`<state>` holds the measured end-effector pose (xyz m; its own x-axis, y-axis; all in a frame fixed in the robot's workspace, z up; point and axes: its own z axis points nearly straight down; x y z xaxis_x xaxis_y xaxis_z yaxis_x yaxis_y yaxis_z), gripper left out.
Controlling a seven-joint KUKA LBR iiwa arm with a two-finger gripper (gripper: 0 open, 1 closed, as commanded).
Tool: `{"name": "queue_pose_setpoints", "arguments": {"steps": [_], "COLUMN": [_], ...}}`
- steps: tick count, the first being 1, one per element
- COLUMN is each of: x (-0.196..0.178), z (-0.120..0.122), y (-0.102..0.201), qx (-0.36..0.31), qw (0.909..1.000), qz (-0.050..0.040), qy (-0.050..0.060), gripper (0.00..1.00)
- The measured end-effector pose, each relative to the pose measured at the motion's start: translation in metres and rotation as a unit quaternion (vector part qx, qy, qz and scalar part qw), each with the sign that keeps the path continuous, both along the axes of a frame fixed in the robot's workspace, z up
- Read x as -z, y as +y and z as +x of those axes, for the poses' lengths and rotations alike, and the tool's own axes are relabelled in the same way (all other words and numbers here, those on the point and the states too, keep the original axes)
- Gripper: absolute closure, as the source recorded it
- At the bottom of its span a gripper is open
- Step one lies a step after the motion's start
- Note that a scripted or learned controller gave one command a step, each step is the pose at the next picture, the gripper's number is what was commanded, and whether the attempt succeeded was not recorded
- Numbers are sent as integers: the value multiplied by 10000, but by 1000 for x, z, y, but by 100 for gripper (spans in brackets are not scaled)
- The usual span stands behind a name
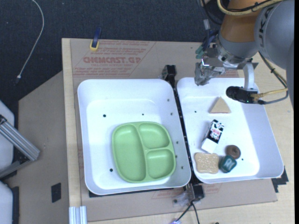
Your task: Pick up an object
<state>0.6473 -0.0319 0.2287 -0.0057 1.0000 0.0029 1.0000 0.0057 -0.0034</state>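
Two white bins sit side by side. Left bin (93,101) carries a green tray (142,150), three compartments, toward its 6 o'clock. Right bin (266,129) has the small stuff: tan wedge (219,106) near its centre, black-and-white carton (213,136) at the wedge's 6, toast (206,163) below that, brown donut (232,151) and teal cup (228,164) at approx 5 o'clock in the bin. The arm (247,17) comes in from 1 o'clock; gripper (204,75) hangs at the right bin's 11 o'clock corner, w/ nothing seen between the fingers. Finger gap: can't tell from here. My read: pick not yet done. Left to do: choose an item, prob. the wedge as nearest, then descend, close, lift.
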Motion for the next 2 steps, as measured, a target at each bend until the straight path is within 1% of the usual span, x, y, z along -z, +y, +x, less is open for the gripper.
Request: {"name": "queue_pose_setpoints", "arguments": {"steps": [2], "x": [14], "z": [-3], "y": [105], "qx": [2], "qw": [10000], "qz": [-4], "qy": [-6], "gripper": [100]}}
